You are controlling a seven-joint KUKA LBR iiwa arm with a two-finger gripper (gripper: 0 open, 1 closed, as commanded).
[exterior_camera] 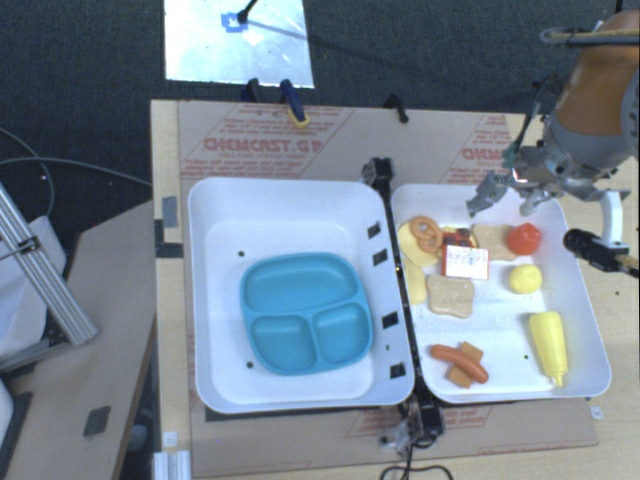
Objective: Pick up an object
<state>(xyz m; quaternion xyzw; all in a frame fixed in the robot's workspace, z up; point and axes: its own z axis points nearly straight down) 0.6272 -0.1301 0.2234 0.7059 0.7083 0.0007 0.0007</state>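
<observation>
Gripper (508, 196) hangs over the far edge of the right bin (590, 368), two fingers spread apart, nothing between them, so open and empty. Arm (600, 98) comes in from the right, grey body with the orange band above the wrist. Step in hand, as I read it: approach/positioning above the pile, no grasp made yet. Closest candidates sit just below and in front of the fingertips: tomato (523, 238) near the right finger, a tan bread slice (492, 236) beside it, a small red-and-white box (465, 262) toward the bin's middle, and a pretzel-like ring (426, 233) lying on a pale yellow piece (410, 258) by the divider. Further out: lemon (525, 279), a second toast-like slice (450, 295), corn cob (548, 345) near the front right, and sausages (460, 362) at the front. Left bin (215, 268) holds a blue divided tray (303, 310) (not a likely target, too wide for the fingers). Next move calls for picking one target, centring the open fingers over it, descending straight, then closing; the tomato or lemon look easiest since they stand apart and are rounded, though round things may squirt out. The flat slices and box are crowded together, touching or overlapping, so a descent there risks pinching two things or nudging neighbours.
</observation>
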